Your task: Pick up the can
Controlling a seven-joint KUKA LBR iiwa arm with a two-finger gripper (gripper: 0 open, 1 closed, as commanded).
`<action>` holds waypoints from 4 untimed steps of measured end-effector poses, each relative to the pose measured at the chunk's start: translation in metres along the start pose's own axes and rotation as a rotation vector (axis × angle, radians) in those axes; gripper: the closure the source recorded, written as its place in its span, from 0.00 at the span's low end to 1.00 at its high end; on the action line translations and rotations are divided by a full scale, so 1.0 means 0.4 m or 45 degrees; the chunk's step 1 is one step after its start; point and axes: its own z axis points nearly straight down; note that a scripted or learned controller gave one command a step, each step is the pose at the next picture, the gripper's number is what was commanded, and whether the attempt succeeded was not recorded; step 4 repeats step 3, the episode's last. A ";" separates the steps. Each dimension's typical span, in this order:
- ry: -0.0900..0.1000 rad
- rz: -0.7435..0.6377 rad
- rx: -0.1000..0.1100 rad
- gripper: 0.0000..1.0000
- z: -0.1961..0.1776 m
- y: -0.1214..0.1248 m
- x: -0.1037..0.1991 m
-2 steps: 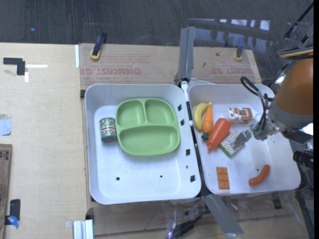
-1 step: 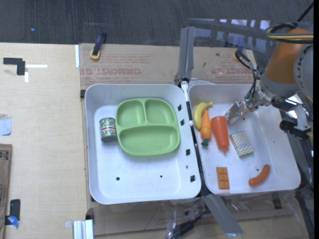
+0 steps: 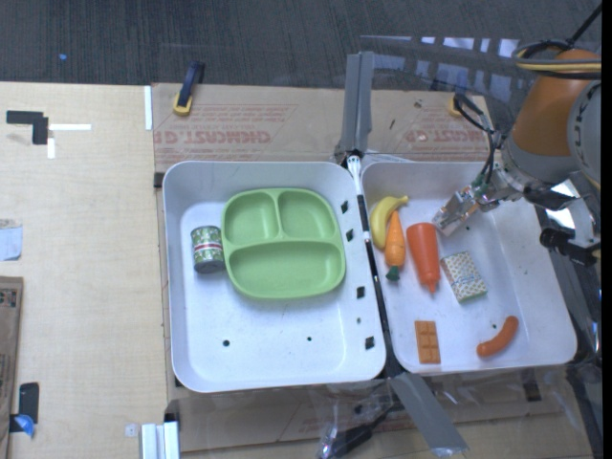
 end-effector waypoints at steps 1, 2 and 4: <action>0.004 0.238 0.003 1.00 -0.202 0.062 0.029; 0.006 0.420 0.008 1.00 -0.304 -0.015 0.191; 0.005 0.417 0.010 1.00 -0.323 -0.016 0.190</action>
